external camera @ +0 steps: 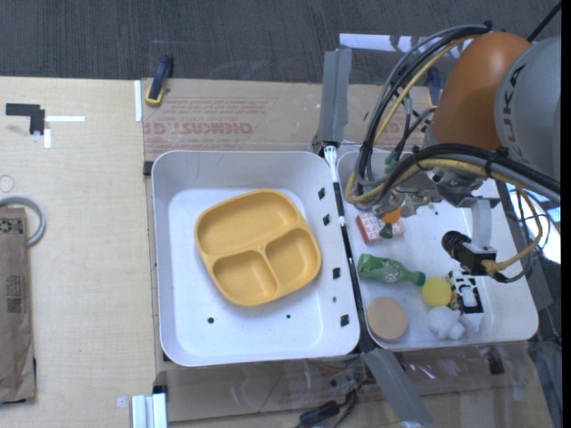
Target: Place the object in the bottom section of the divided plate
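The pale wooden surface (80, 203) takes up the left of the view. A sheet of printed cardboard (241, 119) lies at its far side, behind the bins. The grey arm (482, 87), with its orange band and a bundle of cables, reaches in from the right and hangs over the right bin (508, 324).

The left bin (178, 328) sits just beside the right one, their rims meeting along the middle. The yellow plate (257, 246) lies flat in the left bin, turned at a slant, with one large section on its far side and two smaller ones on its near side. A brown paper bag (13, 301) rests on the surface at the left edge.

The hand (397, 205) is low over the far left part of the right bin, partly hidden by cables; I cannot tell whether it is wide or narrow, or whether it holds anything.

The loose things all lie in the right bin, apart from the plate:
- A green bottle (390, 271) lies on its side near the bin's left wall.
- A tan disc (388, 318) sits in the near left corner, just beside the bottle.
- A red-and-white pack (370, 227) lies just under the hand.
- A yellow ball (436, 291) rests at the bottle's cap end.
- A white lump (448, 325) lies just nearer than the ball.

A small blue-and-yellow tool (161, 80) lies at the cardboard's far left corner.
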Robot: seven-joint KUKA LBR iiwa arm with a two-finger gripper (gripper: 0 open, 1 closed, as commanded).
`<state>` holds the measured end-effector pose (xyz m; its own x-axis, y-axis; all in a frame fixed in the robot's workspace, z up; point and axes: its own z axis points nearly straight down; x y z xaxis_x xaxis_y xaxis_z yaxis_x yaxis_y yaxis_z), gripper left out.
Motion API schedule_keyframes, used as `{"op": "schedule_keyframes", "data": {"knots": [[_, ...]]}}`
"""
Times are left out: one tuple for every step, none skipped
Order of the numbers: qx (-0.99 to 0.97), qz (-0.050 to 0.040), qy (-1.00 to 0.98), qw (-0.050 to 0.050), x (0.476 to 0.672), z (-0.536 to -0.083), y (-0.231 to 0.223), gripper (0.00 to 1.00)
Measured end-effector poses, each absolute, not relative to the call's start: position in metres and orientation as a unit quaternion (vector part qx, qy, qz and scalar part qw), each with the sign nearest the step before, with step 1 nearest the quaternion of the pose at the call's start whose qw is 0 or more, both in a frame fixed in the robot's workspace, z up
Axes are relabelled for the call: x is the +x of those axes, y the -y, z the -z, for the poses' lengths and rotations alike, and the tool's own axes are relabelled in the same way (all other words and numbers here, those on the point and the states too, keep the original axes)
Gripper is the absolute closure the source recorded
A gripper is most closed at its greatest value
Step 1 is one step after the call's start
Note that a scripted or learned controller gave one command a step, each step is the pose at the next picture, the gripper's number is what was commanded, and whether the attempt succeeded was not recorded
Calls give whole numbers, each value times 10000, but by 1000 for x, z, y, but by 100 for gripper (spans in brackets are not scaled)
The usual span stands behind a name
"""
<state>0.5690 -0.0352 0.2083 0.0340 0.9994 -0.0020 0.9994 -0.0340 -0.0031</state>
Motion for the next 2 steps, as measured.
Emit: {"op": "schedule_keyframes", "data": {"knots": [[-7857, -21, 6186, 1, 524, -271, 102, 100], [-7743, -25, 6328, 10, 512, -190, 46, 100]]}}
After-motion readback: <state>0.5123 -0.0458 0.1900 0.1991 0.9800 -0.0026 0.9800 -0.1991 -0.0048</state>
